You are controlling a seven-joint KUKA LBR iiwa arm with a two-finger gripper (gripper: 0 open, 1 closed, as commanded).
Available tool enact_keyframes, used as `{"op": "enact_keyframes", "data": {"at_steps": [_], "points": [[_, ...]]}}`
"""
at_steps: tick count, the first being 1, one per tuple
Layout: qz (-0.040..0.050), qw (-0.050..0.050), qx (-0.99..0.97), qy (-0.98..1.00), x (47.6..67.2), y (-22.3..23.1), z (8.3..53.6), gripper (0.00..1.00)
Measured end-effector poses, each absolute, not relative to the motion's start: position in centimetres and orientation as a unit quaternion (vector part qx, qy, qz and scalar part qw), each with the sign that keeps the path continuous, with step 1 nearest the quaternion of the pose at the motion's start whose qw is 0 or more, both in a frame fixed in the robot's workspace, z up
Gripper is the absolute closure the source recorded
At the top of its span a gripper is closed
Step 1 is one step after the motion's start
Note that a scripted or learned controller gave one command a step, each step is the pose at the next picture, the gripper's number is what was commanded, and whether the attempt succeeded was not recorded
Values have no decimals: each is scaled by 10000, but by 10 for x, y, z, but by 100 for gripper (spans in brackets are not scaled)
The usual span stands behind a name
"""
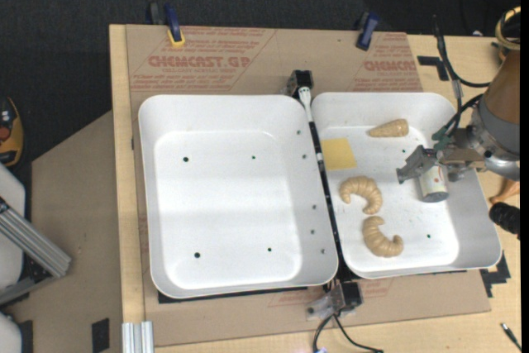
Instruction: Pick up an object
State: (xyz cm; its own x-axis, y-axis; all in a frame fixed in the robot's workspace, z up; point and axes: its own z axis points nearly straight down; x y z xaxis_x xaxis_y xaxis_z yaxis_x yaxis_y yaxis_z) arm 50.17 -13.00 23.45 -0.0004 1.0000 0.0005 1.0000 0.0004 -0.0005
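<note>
- gripper (pixel 419 174) hangs low over the right bin (pixel 475 240), nothing visibly in it; can't tell its state from this angle
- candidates: croissant (pixel 362 193) just left of it, second croissant (pixel 381 238) nearer the front, small pastry (pixel 388 128) at the back, yellow square (pixel 338 153) by the divider
- suggest the nearest croissant: centre over its arch, straddle the narrow width, descend straight
- left bin (pixel 165 260) is bare white; cardboard-topped table (pixel 248 54) clamped down, dark carpet beyond
</note>
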Motion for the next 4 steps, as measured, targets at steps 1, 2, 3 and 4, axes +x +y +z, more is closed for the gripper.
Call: {"op": "enact_keyframes", "data": {"at_steps": [1, 2, 3, 4], "points": [[-11, -5, -7045, -7097, 562, -63, 182, 0], [-11, -15, -7061, -7081, 588, -50, 204, 0], [-24, -10, -7044, -7098, 645, 15, 184, 0], [-63, -41, -7039, -7102, 669, 91, 288, 0]]}}
